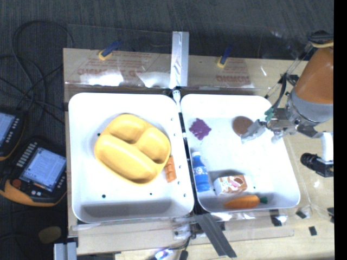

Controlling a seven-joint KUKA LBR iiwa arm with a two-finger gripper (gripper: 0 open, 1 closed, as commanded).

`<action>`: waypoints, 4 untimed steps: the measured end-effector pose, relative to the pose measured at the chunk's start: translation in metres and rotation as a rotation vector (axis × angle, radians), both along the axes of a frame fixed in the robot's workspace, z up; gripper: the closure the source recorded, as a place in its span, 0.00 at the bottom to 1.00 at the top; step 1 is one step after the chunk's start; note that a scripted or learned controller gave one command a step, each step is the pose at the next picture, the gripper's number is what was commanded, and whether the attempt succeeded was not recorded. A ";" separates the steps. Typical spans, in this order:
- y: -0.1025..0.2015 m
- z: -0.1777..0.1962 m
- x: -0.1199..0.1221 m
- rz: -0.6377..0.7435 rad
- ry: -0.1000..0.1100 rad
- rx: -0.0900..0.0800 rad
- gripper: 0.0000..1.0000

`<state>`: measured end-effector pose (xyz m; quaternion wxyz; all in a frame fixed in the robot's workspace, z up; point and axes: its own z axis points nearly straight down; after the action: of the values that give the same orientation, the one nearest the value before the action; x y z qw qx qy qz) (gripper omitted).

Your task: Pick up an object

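in the left bin (pixel 81 199) we see a big yellow bread-shaped object (pixel 133 148) lying near the middle, with a small orange piece (pixel 170 169) wedged between it and the divider wall. crossing to the right bin (pixel 293 196), a purple cluster (pixel 200 128) lies loose near the top, and a blue bottle (pixel 200 173), a small carton (pixel 231 184) and a carrot (pixel 242 202) crowd the lower edge, probably where they slid. a brown round object (pixel 242 125) sits just beside our gripper (pixel 262 130), which hangs low over the bin's upper right. we cannot tell how the gripper is set, and nothing shows held in it. we judge the brown object the likeliest pick.
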<state>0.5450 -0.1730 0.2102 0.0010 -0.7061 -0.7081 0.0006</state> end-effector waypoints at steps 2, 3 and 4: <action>-0.013 -0.118 0.090 -0.206 -0.014 -0.004 0.00; -0.031 -0.102 0.090 -0.654 -0.001 0.005 0.00; -0.028 -0.092 0.112 -0.234 -0.001 -0.005 0.00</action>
<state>0.6570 -0.2007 0.1181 -0.0012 -0.7838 -0.6210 0.0019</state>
